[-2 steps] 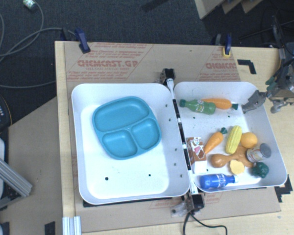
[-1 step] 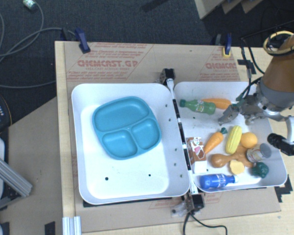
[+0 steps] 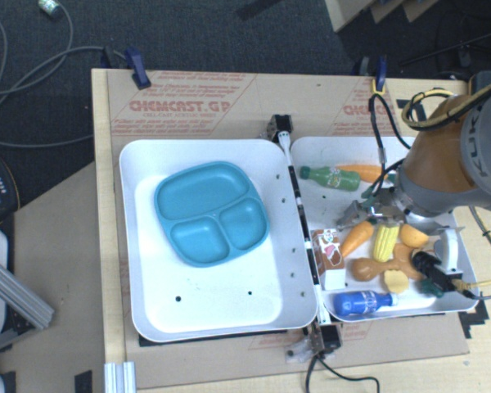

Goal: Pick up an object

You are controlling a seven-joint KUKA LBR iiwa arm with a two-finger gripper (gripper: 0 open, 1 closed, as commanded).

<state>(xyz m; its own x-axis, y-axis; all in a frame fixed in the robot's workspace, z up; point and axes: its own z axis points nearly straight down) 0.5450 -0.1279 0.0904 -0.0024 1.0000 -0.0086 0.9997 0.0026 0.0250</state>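
Arm enters from right; gripper point(image 3: 375, 210) low in right bin point(image 3: 353, 147), metal fingers among toy food; open or closed cannot tell, nothing seen held. Beside it: smooth plastic carrot point(image 3: 358, 237), ridged yellow corn cob point(image 3: 385, 241). Green bottle point(image 3: 328, 177) lies near bin's far wall; blue bottle point(image 3: 359, 303) lies at near wall. Left bin point(image 3: 139, 244) holds glossy blue plate point(image 3: 211, 211), rounded, three compartments. Brown board point(image 3: 188, 105) under bins carries red print "CHEMCAST GP".

Slanted overhead view of both bins point(image 3: 139, 219)
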